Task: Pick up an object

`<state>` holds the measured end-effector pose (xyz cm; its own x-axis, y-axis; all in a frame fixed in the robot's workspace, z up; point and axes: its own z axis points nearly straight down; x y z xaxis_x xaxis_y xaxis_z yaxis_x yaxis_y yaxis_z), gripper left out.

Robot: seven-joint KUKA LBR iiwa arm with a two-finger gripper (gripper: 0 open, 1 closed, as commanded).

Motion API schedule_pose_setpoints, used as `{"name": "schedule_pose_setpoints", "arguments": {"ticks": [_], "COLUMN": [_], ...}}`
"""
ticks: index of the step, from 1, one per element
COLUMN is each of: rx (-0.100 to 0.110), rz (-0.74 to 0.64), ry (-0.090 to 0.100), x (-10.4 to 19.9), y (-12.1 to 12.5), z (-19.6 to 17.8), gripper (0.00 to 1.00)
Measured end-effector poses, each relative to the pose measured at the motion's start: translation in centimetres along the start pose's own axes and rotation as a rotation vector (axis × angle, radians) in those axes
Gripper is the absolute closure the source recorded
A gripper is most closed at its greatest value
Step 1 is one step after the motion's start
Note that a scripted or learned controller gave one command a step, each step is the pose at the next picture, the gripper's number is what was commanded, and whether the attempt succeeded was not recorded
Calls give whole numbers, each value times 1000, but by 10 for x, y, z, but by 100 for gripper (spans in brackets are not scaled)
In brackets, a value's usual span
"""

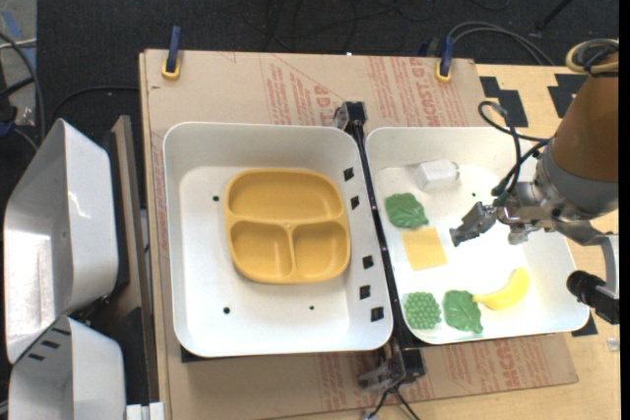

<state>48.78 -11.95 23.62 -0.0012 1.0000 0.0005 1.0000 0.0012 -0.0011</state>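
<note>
The right bin [551, 325] holds several items: a white block [436, 174] at the back, a green leafy piece [405, 210], a yellow cheese slice [425, 249], a green broccoli-like piece [422, 310], another green leaf [462, 310] and a yellow banana [504, 291]. My gripper [471, 226] hangs over the middle of this bin, just right of the cheese slice and above the banana. Its dark tip points left, and nothing shows between the fingers.
The left bin [187, 211] carries a yellow three-compartment tray [288, 224]. A black divider [372, 221] runs between the bins. The cardboard sheet [256, 84] lies under both. White containers [54, 231] stand at far left. The arm [591, 152] covers the right bin's far right side.
</note>
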Motion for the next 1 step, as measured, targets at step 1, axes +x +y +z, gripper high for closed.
{"name": "schedule_pose_setpoints", "arguments": {"ticks": [1], "rx": [4], "rz": [2], "ry": [1], "x": [3], "y": [3], "z": [44], "gripper": [0]}}
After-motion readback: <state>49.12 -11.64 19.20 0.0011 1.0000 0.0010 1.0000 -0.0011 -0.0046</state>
